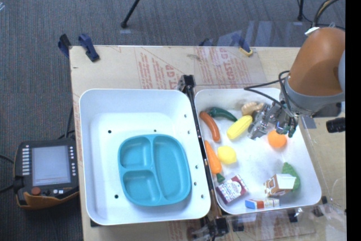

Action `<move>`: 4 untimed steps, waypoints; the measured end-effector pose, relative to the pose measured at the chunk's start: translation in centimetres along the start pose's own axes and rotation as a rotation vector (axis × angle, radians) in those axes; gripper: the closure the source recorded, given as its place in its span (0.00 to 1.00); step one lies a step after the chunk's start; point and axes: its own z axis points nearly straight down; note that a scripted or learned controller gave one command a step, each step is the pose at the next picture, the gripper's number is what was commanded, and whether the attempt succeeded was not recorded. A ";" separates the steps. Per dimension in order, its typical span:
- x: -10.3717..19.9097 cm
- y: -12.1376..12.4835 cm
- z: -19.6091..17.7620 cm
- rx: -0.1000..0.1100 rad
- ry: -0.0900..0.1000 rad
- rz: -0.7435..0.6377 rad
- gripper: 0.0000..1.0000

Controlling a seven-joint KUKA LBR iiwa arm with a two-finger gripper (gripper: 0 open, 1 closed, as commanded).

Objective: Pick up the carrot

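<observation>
- The carrot lies along the left wall of the right bin, green top toward the near edge, close to a yellow lemon.
- The gripper hovers well apart, near the corn; its finger spread cannot be told.
- Best approach: cross leftward, align the fingers across the carrot's width, and avoid the bin wall.

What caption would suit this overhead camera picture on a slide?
Gripper hovers over the toy-food bin, well right of the carrot lying by its left wall; a blue tray sits in the other bin.
</observation>
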 end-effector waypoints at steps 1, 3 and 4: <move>5.9 -4.5 0.3 0.005 0.004 0.010 1.00; 4.7 4.0 -2.7 0.004 0.001 0.292 0.00; 7.0 1.6 5.1 0.010 0.010 0.388 0.00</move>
